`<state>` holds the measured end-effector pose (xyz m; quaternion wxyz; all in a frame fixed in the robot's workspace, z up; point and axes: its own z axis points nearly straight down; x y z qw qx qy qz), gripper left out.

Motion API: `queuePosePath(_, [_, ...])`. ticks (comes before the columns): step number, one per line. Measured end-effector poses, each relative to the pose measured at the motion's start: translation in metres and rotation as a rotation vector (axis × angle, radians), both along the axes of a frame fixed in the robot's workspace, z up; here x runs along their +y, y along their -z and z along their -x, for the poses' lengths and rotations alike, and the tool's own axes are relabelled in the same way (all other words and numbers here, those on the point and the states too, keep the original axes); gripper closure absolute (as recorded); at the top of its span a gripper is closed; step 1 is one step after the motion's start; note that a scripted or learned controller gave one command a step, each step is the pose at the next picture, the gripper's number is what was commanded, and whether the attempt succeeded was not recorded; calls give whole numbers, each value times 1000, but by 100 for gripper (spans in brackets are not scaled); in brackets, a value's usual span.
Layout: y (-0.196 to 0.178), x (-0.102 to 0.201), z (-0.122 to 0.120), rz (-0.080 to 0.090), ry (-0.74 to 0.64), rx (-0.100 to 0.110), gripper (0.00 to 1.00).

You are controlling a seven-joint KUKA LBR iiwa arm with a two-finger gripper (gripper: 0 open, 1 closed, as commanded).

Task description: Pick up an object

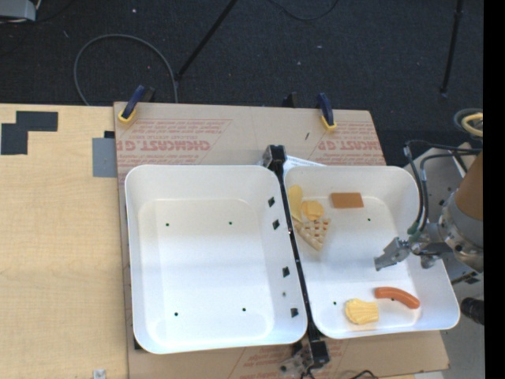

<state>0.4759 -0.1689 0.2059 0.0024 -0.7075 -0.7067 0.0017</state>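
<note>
Gripper (392,255): we see it low over the right bin (394,181), by the bin's right wall. We can't tell if it's open or shut, and we see nothing in it.
Sausage (397,296): red-orange, just below the gripper, on the bin floor.
Yellow chunk (361,312): below and a bit left of the gripper, near the sausage.
Brown square (346,200): up and left of the gripper.
Waffle w/ yellow bits (310,223): well left of the gripper, by the wall between the bins.
Left bin (150,181): far left of the gripper.
</note>
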Motion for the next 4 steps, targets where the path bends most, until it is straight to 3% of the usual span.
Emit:
queuePosePath(1, [-2, 0, -1, 1, -1, -5, 0])
queuePosePath(3, [113, 2, -1, 0, -1, 0, 0])
queuePosePath(4, [101, 1, -2, 1, 0, -4, 100])
